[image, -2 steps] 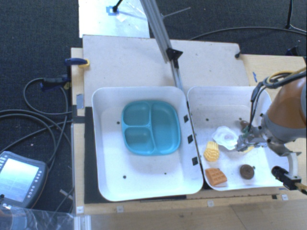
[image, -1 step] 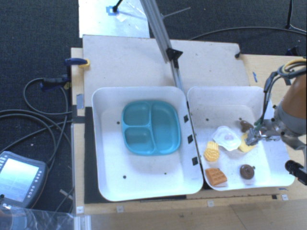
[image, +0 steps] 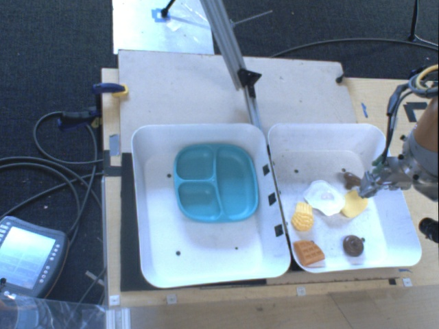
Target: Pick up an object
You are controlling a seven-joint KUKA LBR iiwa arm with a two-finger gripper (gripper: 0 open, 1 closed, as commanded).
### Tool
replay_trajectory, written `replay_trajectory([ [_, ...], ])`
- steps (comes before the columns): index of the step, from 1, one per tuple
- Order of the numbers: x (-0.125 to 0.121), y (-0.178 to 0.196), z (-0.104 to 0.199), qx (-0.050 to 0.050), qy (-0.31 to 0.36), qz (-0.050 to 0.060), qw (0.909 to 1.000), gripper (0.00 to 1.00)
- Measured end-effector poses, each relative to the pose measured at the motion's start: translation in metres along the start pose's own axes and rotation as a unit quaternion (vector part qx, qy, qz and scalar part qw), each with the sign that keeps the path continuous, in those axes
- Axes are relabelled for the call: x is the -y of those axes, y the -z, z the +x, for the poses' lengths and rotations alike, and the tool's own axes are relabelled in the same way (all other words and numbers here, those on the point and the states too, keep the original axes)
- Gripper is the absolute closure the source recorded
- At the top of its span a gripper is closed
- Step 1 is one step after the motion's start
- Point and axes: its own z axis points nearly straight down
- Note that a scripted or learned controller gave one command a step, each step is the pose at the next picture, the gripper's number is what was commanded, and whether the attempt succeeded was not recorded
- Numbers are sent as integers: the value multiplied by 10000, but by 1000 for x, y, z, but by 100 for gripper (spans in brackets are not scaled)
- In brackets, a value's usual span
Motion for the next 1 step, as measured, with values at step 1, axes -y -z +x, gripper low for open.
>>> replay_trajectory([
  [1, -2, 31, 0, -3, -3, 11, 10000, 100],
])
